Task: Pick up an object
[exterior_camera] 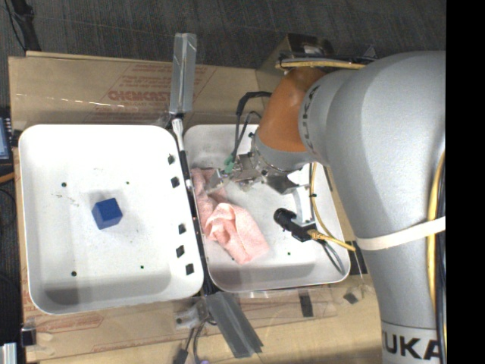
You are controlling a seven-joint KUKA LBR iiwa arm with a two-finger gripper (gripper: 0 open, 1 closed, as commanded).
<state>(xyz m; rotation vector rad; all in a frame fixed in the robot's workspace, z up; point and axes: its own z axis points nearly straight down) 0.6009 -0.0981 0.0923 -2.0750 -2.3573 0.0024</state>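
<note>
Pink cloth [231,230] lies crumpled in the right bin [303,273], against the divider side. Its long axis runs diagonally, from the upper end by the divider down toward the bin's near middle. Gripper [227,171] is low over the cloth's upper end; contact unclear, and cannot tell how the tool is set. Blue cube [107,212] sits in the left bin [91,146], well apart from the cloth.

Robot lab — arm [379,165], bins [98,211].
</note>
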